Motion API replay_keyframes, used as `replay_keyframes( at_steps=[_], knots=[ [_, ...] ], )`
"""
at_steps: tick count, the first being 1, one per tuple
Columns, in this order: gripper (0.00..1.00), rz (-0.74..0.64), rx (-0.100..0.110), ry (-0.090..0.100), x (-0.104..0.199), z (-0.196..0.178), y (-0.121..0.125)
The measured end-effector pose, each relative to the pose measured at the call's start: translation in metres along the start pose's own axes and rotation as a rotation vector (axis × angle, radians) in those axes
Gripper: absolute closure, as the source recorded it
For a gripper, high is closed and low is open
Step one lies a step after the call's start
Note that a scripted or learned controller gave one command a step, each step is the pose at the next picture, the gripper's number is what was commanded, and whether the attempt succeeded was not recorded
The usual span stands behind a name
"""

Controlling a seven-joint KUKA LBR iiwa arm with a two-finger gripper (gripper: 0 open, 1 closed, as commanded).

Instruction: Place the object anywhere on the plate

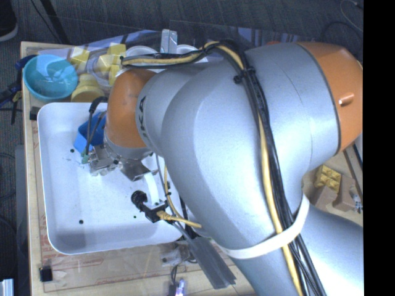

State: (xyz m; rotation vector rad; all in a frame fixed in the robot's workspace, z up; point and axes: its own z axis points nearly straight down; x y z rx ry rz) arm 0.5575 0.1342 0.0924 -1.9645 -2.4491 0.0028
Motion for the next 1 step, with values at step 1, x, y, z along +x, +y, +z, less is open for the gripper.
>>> replay_keyframes(
  at_steps=[1],
  knots=[
    [1.00, -0.315, -0.002, -0.002, -0.0400, -0.0626, 0.0085]
  ],
)
